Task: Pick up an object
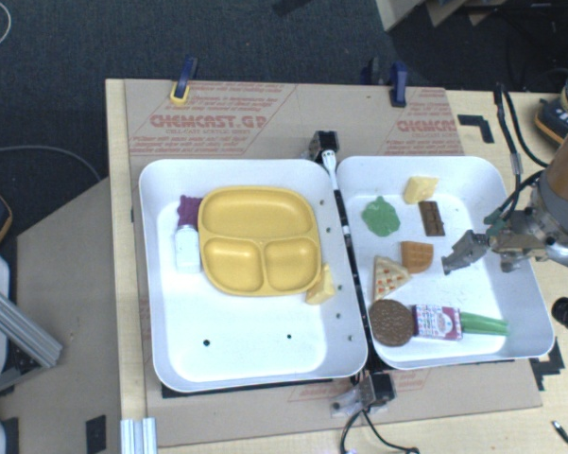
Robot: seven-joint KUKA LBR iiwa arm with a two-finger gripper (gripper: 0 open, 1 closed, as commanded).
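Broadly, left to right:

Left bin (170, 348): holds a yellow tray (260, 237) with 3 hollows, lying flat near the upper middle. A small white bottle (186, 247) and a purple piece (189, 207) sit touching its left edge; a pale yellow scrap (320, 288) rests at its lower right corner.

Right bin (482, 183): toy foods are scattered apart, probably so each can be gripped alone. A green lump (381, 218), a cheese wedge (420, 189) and a brown bar (432, 218) lie in the upper part. A pizza slice (390, 276) and a bread piece (417, 255) sit in the middle. A round brown cookie (391, 321) touches a red-and-white packet (437, 322), with a green stick (484, 324) just beside it.

Gripper (480, 251): reaches in from the right, low over the right bin, near the bread piece. Its 2 fingers look spread, with nothing between them.

Task thing: no object is held yet; the bread piece and pizza slice seem the likeliest targets, lying nearest.

Surface: both bins rest on a brown board (265, 112) printed with red lettering, fixed by 2 clamps (181, 81) at its far edge.

Room: dark carpet (76, 45) surrounds the bench, with cables trailing.
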